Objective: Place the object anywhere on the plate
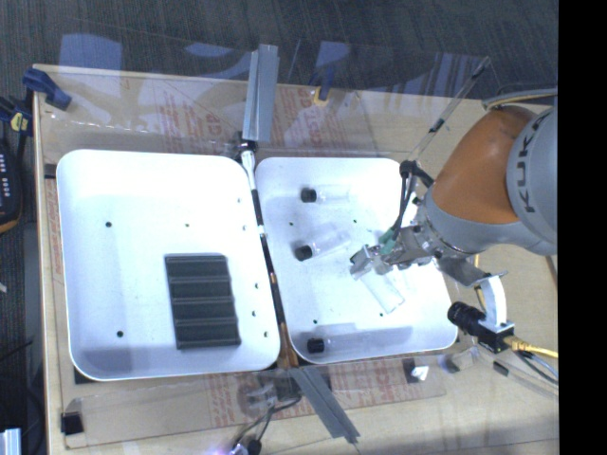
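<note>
Two white bins on the table, the arm over the right one.
The dark ribbed plate [202,300] lies near-centre in the left bin [95,188]. In the right bin [332,335] lie clear, black-capped bottles [322,244]. The claw [372,259] hovers right of them; open or closed, I cannot tell.
</note>
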You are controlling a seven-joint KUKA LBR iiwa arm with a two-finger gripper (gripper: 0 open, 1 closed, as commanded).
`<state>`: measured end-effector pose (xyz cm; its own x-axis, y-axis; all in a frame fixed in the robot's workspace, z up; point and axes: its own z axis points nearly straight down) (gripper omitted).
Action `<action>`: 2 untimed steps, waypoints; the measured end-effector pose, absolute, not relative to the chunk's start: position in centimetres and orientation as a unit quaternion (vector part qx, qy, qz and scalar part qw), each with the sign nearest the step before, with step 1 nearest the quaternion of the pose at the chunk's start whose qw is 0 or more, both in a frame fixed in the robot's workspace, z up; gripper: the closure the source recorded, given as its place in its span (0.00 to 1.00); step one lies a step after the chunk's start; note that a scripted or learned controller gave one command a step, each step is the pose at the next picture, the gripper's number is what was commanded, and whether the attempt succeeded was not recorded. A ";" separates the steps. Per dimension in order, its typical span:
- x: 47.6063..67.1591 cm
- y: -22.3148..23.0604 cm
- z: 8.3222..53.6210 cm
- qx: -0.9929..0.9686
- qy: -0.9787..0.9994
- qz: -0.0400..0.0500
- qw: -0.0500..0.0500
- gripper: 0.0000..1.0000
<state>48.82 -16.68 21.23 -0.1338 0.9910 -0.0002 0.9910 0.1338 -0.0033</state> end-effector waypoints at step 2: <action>51.8 -2.3 19.0 -0.731 -0.682 0.002 0.003 1.00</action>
<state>51.79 -2.29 19.00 0.0689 0.9976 0.0008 0.9976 -0.0689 -0.0071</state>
